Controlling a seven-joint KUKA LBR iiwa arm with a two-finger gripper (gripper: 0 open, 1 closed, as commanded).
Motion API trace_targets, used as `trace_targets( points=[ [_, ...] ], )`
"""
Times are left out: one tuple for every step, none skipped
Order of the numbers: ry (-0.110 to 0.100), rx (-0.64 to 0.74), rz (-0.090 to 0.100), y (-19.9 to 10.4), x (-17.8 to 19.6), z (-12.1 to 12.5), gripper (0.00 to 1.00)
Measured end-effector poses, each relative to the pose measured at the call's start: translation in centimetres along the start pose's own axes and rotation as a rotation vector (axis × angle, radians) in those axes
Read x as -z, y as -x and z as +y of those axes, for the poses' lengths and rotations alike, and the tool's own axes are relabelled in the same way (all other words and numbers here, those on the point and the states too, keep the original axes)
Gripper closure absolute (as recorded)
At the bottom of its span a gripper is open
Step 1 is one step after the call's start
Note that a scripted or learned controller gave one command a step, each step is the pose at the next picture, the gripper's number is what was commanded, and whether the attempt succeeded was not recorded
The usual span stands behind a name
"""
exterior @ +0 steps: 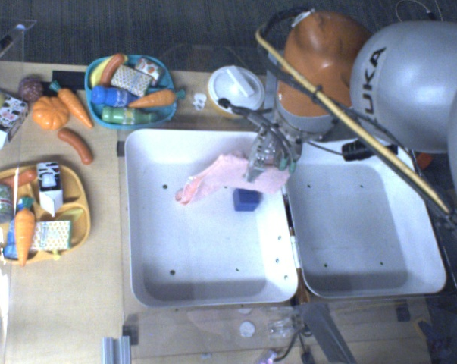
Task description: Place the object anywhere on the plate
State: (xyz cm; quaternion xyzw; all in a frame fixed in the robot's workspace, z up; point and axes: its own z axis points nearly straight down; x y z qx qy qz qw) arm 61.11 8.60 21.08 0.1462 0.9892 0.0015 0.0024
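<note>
I see two white bins side by side on the surface. The left bin (160, 271) holds a pink cloth (220, 177) lying crumpled in its upper middle, and a small blue block (247, 199) just below the cloth's right end, near the bin's right wall. The right bin (364, 271) has the arm (402, 74) reaching over its upper edge. My claw (267, 161) hangs over the upper right corner of the left bin, its tip down at the right end of the cloth; whether it is pinching the cloth, open or closed, I cannot tell from up here. At the surface's upper edge a blue bowl (167, 114) is packed with toy food: a carrot, a bottle, a small carton. A yellow plate (78, 196) at the left edge carries a carrot, cartons and a can. Between them lie a toy pumpkin (48, 112) and a sausage (76, 145). A white lid (239, 88) sits just above the left bin.
</note>
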Motion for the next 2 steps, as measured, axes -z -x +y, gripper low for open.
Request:
trace_targets(
  points=[
    [0.001,0.295,-0.001,-2.56,1.02,4.38,1.0],
    [0.001,0.295,-0.001,-2.56,1.03,4.37,0.0]
  ],
)
